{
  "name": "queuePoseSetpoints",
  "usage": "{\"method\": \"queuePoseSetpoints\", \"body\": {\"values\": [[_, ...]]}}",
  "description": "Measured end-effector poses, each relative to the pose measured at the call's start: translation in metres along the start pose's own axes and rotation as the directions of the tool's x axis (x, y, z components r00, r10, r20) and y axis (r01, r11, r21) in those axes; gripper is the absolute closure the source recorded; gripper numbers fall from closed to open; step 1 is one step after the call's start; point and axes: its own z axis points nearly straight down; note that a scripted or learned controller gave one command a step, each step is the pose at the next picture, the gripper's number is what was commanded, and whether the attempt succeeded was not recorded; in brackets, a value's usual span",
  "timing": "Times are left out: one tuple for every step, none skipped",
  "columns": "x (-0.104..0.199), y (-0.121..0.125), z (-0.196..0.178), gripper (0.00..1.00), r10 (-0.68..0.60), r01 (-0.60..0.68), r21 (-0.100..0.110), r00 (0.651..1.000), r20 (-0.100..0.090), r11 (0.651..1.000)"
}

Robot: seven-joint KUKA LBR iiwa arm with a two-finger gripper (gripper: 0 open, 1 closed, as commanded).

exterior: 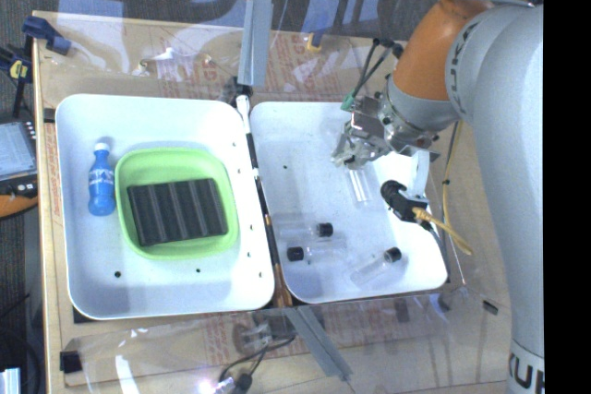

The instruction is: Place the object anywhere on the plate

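the task's things are clear vials with black caps, lying in the right bin point(277, 152) below the pincer point(355, 163); one point(317, 229) lies down and to the left of it, a second point(305, 254) lower still and further left, touching or nearly touching the first, a third point(380, 263) almost straight below near the bin's bottom edge; all three lie flat on the white floor, well apart from the pincer; a thin clear piece point(358, 185) lies just under the fingertips, too faint to name; the pincer hangs over the upper middle of the right bin, and whether its fingers are parted or closed cannot be told, nor whether anything sits between them; far to its left, in the left bin point(74, 281), sits the green plate point(174, 164) with a dark ridged insert point(175, 209); a blue bottle point(101, 177) lies just beyond the plate's left rim.
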Motion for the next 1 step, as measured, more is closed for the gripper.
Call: {"method": "queuePoseSetpoints", "body": {"values": [[0.0000, 0.0000, 0.0000, 0.00, 0.000, 0.000, 0.000, 1.000, 0.000, 1.000]]}}
